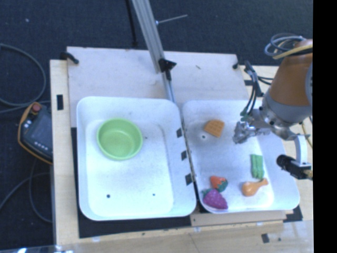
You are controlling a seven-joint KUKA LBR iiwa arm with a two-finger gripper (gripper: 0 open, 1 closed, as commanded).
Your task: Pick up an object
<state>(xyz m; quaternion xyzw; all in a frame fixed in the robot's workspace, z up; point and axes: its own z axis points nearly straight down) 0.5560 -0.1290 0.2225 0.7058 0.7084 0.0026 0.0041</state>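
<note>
A green bowl [120,138] sits in the left bin [89,194]. Right of it, the right bin [284,199] holds a purple grape bunch [215,199], strawberry [218,183], orange waffle [214,127], drumstick [254,187] and green piece [257,165]. The jaws [240,135] hover beside the waffle, gripping nothing; their spread is unclear.

From my feed, the light is bright and even; both white bins [131,157] look slightly blown out, with soft, faint shadows. The picture is mildly soft and grainy, and the dark floor [31,15] loses detail.
</note>
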